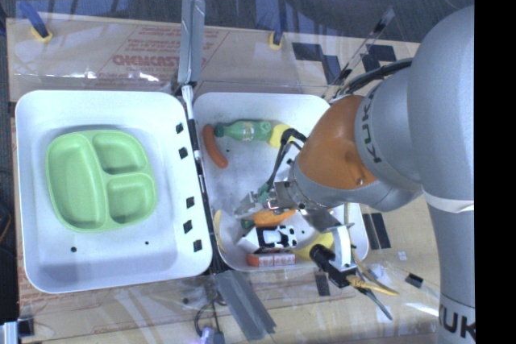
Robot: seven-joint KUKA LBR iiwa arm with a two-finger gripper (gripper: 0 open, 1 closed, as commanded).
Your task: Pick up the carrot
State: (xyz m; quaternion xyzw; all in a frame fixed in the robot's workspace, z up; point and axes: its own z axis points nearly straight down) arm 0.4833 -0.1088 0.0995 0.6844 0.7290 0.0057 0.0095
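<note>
One smooth tapered orange carrot (274, 216) under gripper (272, 201).

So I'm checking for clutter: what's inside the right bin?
The right bin holds a green bottle, a sausage, the carrot and a black-and-white item. The arm covers the rest.

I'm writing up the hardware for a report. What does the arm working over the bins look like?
The arm is bulky, with smooth rounded light-grey casings. A glossy orange band wraps the segment above the wrist, and dark "KU" lettering runs along the grey shell beside it, with more at the lower right. Thin black cables loop from the wrist down toward the pincer, a small dark metal assembly; its finer details are too cluttered to make out.
</note>
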